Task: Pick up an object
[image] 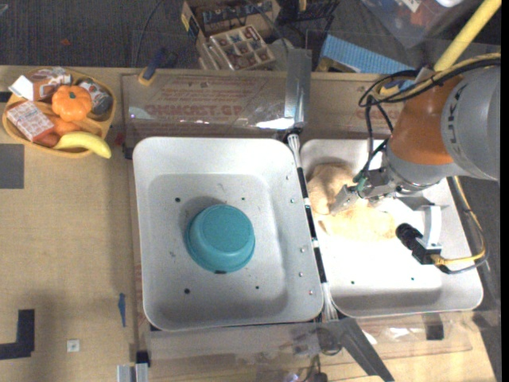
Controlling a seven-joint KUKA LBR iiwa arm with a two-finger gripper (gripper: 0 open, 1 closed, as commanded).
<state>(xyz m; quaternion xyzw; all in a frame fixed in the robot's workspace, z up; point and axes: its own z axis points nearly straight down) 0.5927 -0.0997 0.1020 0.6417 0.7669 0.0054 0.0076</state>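
A teal bowl lies upside down in the middle of the left bin. In the right bin, overexposed by bright light, a pale beige rounded object rests at the far left corner. A second pale, flat shape lies just in front of it. My gripper reaches in from the right and hangs low between these two pale objects, right beside the rounded one. The glare hides whether it touches either.
A black part with a yellow cable hangs from the arm over the right bin. A basket of toy fruit sits at the bench's far left corner. A cardboard panel stands behind the left bin.
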